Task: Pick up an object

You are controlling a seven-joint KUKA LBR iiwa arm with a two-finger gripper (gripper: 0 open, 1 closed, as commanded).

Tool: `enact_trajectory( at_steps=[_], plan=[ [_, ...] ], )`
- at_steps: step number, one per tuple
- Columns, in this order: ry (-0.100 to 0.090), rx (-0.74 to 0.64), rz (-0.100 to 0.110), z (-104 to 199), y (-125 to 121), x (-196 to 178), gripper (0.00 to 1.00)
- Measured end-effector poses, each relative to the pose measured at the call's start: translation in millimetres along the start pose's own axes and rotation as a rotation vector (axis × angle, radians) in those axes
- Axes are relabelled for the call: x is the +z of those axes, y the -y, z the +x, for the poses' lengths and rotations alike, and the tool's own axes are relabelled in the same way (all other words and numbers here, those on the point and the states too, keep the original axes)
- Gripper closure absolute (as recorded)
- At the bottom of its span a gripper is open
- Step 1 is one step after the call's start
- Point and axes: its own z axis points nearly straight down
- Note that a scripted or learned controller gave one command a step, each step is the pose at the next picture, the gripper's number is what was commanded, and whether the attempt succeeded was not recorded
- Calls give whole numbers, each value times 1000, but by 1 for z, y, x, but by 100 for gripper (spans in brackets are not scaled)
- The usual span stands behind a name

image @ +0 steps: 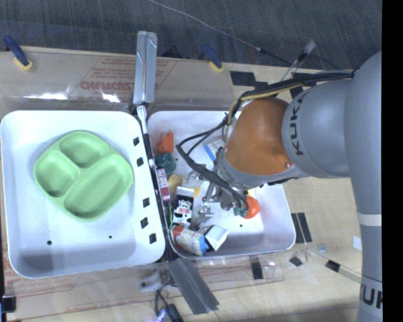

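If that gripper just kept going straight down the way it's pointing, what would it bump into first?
Probably the pile of small items in the right bin, right under the gripper. Which item comes first is hard to tell; depth is unclear from above.

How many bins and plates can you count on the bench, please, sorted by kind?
White bins: 2, the left bin and the right bin.
Green divided plates: 1, the plate, lying in the left bin.
Total: 3.

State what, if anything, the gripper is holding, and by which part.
It cannot be told. The gripper is down among the clutter in the right bin, with the arm's orange band covering much of it.
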Motion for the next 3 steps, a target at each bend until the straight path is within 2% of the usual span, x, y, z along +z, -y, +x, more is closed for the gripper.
enact_trajectory(
  at_steps=[1,2,3],
  plan=[
    [-8,-350,-8,-46,44,-66,0],
    [-14,-268,-11,-48,61,6,0],
    [-10,-275,-10,-50,59,-6,100]
  ],
)
